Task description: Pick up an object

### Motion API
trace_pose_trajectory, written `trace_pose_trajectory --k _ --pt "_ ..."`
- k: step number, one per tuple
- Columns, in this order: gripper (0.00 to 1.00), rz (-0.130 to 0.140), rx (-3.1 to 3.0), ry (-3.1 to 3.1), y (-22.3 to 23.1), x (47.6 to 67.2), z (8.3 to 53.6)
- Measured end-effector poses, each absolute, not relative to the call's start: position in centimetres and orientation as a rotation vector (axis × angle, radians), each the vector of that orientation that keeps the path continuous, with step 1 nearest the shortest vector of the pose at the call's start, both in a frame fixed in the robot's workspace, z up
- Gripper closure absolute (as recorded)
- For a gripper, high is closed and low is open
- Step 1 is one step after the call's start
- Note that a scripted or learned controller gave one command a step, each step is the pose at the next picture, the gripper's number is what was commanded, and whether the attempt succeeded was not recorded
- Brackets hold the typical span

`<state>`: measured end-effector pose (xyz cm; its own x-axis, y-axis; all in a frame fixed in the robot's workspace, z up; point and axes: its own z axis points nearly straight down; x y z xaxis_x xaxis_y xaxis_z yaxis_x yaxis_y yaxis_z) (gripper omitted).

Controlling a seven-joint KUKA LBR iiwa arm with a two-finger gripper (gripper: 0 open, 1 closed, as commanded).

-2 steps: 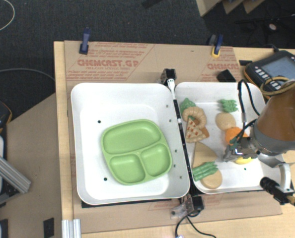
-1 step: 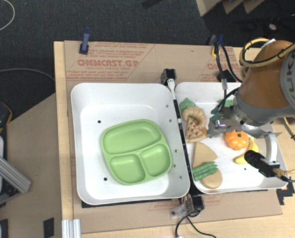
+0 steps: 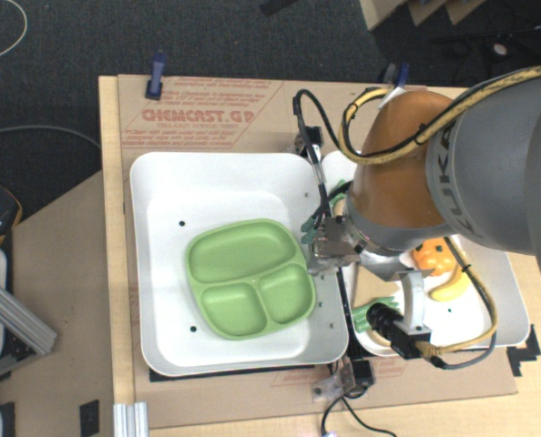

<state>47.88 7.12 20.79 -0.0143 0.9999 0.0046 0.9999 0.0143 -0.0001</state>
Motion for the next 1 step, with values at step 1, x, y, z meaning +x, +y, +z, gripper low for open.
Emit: trace_pose_trajectory --k 1 --pt "1.0 -0.005 -2.221 -2.226 7.78 49.88 25.78"
